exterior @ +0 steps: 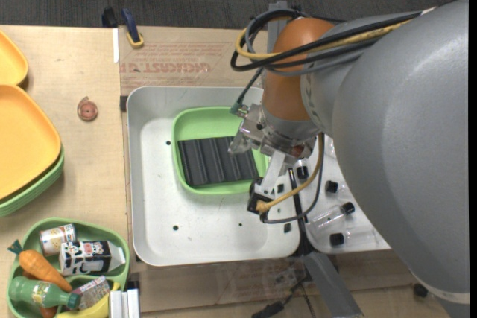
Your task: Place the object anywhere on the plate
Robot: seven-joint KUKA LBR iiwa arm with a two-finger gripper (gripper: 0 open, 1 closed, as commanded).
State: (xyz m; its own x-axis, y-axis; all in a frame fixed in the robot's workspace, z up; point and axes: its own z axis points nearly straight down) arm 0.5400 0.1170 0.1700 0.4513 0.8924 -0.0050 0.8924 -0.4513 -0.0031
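Note:
In the left white bin sits a green square plate. A dark grey ridged slab lies flat on the plate and covers most of its lower half. My gripper hangs over the plate's right rim, right at the slab's upper right corner. The grey arm and orange wrist band hide the plate's right side and most of the right bin.
Clear items with black caps lie in the visible strip of the right bin. Left of the bins are stacked yellow plates, a small pink disc, and a green bowl of toy food. Bare bin floor surrounds the plate.

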